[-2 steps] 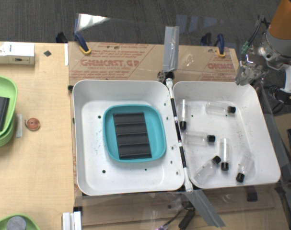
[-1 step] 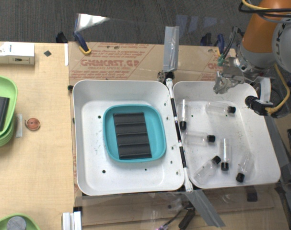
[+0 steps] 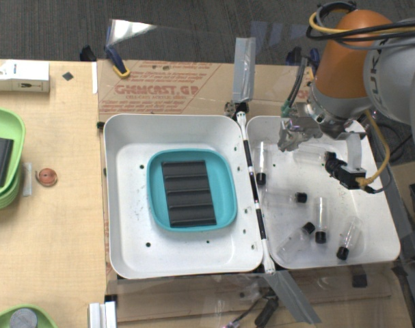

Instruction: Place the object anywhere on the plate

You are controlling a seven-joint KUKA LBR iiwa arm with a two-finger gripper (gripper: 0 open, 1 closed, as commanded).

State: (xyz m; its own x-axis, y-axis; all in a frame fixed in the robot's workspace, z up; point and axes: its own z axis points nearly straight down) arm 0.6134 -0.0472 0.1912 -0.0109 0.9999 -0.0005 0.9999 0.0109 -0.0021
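Observation:
A teal square plate (image 3: 225, 195) lies in the middle of the left white bin (image 3: 125, 190), and a black ribbed slab (image 3: 188, 191) rests on it. Several small clear vials with black caps are scattered in the right bin (image 3: 375, 217): one vial (image 3: 260, 164) lies by the dividing wall, another (image 3: 301, 197) is near the middle, and more (image 3: 320, 236) sit toward the front. My gripper (image 3: 288, 141) hangs over the back left part of the right bin, under the orange wrist band (image 3: 351, 39). I see nothing held in it.
A black connector on yellow cable (image 3: 344, 171) dangles from the arm over the right bin. Left of the bins the bench bears a green tray (image 3: 3, 157), a small reddish disc (image 3: 47, 176) and a white box (image 3: 19, 77). Cardboard (image 3: 163, 87) lies behind the left bin.

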